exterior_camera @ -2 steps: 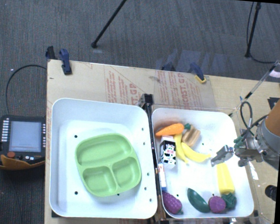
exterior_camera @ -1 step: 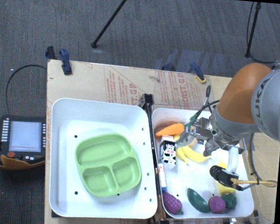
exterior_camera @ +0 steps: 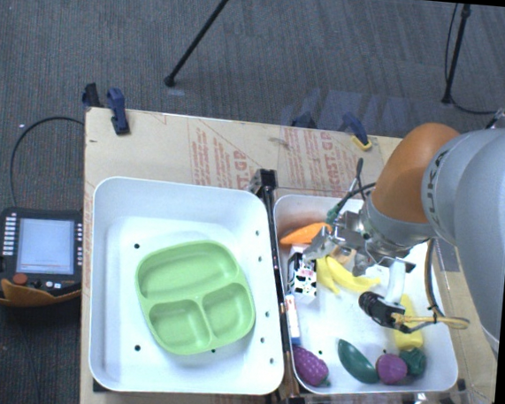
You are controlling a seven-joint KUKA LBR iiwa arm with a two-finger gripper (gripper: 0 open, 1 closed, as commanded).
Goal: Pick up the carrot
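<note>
The carrot [exterior_camera: 300, 233] is an orange wedge lying at the back left of the right bin [exterior_camera: 438, 383], close to the divider between the bins. My gripper [exterior_camera: 333, 243] hangs just to the right of the carrot, above its thick end and over a yellow banana [exterior_camera: 341, 277]. Part of the carrot's right end is hidden behind the gripper body. I see nothing lifted off the bin floor.
The left bin [exterior_camera: 112, 228] holds a green sectioned plate [exterior_camera: 194, 296]. The right bin also has a black-and-white cow toy [exterior_camera: 304, 280], a purple grape bunch [exterior_camera: 309, 366], a dark green vegetable [exterior_camera: 357, 360], a purple ball [exterior_camera: 391, 368] and a yellow piece [exterior_camera: 409, 327]. A teach pendant [exterior_camera: 39, 252] lies left of the bench.
</note>
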